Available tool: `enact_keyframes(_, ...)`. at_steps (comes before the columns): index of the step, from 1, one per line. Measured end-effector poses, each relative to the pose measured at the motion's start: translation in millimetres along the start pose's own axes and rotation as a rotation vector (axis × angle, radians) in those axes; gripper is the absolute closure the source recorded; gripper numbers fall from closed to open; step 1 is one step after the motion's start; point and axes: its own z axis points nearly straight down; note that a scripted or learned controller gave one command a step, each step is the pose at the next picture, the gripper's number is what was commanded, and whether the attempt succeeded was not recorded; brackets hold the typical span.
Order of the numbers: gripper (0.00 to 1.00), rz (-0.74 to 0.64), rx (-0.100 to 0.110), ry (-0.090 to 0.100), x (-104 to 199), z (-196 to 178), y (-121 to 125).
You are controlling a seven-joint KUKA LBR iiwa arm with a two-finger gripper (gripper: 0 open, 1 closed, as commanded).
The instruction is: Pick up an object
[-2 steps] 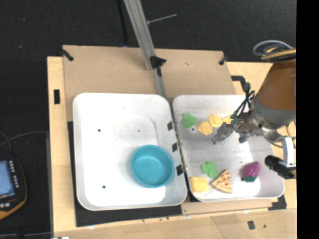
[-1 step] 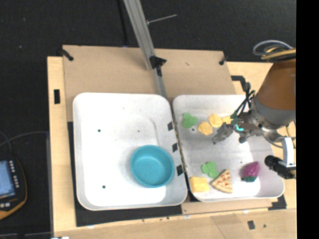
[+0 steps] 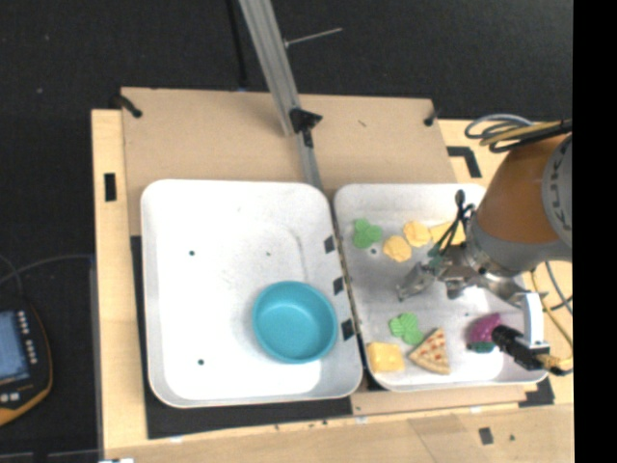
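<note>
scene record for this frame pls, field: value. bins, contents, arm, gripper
left bin: shallow white bin holding a round blue bowl
right bin: shallow white bin holding small toy foods
right bin contents: green leafy piece, two yellow lumps, second green piece, yellow block, pizza-slice toy, purple piece
arm: grey arm with orange band, over right bin
gripper: two-finger gripper low over the bin floor, nothing seen between its fingers

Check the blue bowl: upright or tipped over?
Upright. The blue bowl sits in the left bin with its round opening facing up, its inside visible and holding nothing.
</note>
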Motion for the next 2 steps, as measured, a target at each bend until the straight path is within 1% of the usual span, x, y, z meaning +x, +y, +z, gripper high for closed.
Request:
enact_keyframes(1, 0.0, 0.001, -0.006, -0.002, -1.7, 46.2, 0.4)
enact_keyframes(2, 1.0, 0.004, -0.011, 0.001, -1.3, 34.0, 2.0)
